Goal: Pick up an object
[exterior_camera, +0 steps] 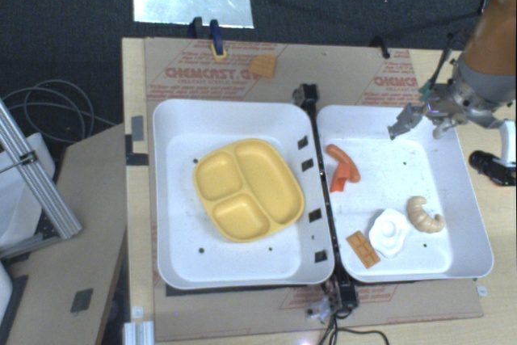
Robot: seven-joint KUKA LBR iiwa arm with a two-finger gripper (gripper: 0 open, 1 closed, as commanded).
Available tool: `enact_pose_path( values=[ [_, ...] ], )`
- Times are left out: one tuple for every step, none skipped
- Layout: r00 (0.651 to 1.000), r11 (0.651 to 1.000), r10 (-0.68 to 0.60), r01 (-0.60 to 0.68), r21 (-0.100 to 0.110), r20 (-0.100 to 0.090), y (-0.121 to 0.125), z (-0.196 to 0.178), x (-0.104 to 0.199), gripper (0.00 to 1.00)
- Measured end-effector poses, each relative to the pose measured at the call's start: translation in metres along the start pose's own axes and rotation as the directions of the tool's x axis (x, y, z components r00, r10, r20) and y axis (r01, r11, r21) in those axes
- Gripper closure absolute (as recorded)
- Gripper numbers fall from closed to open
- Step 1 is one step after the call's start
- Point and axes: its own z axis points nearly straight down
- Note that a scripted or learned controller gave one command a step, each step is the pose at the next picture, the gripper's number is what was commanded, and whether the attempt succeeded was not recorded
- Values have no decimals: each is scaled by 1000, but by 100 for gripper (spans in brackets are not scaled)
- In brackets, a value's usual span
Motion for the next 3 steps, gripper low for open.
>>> enact_pose_path(
  values=[
    [1000,1000,-4,4,10,-5,-39,119,54,0],
    [1000,1000,5,-4,4,-2,-130,50,50,0],
    [1000,1000,4,-4,5,0,-111,119,21,0]
  ],
)
